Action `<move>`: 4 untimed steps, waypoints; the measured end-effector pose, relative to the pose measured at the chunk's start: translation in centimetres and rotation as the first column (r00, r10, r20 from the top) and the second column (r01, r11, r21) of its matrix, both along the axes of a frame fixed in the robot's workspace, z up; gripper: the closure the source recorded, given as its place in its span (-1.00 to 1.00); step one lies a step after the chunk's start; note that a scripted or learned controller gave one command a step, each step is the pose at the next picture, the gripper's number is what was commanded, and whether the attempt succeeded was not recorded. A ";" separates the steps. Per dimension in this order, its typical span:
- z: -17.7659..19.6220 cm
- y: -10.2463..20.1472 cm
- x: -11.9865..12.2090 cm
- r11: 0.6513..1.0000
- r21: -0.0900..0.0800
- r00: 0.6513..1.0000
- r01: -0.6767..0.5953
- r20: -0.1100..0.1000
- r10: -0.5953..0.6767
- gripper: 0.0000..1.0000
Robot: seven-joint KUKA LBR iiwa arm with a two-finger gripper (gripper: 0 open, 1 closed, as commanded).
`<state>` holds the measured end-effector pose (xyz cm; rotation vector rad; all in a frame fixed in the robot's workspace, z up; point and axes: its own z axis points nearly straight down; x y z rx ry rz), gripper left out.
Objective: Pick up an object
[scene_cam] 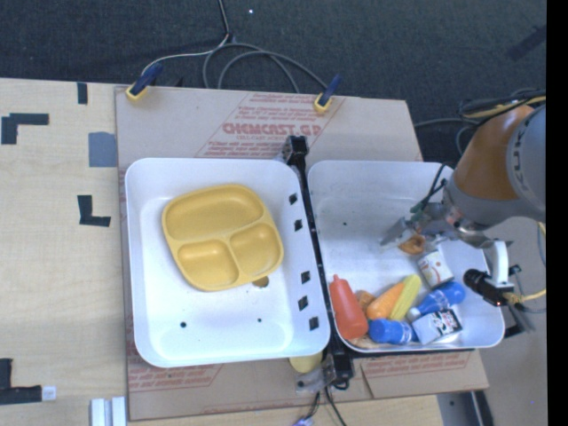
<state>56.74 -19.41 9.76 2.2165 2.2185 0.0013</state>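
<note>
Your grey two-finger gripper (pixel 410 229) hangs over the right shallow white bin (pixel 373 185) — beside a small orange-brown object (pixel 412 246) — grip state can't be told.

Open floor behind toy pile (pixel 404 309)

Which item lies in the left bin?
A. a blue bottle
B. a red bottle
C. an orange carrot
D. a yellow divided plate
D: the yellow divided plate rests on the floor of the left bin, while the small mixed items are heaped in the right bin.
</note>
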 end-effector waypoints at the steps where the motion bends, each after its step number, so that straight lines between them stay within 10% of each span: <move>1: -1.0 -3.2 -7.2 1.000 -0.001 1.000 0.003 0.004 -0.003 -1.00; 3: -1.1 7.6 6.0 1.000 0.001 1.000 -0.004 0.001 0.004 -1.00; 4: -1.2 7.4 10.3 1.000 0.002 1.000 -0.002 -0.001 0.002 -1.00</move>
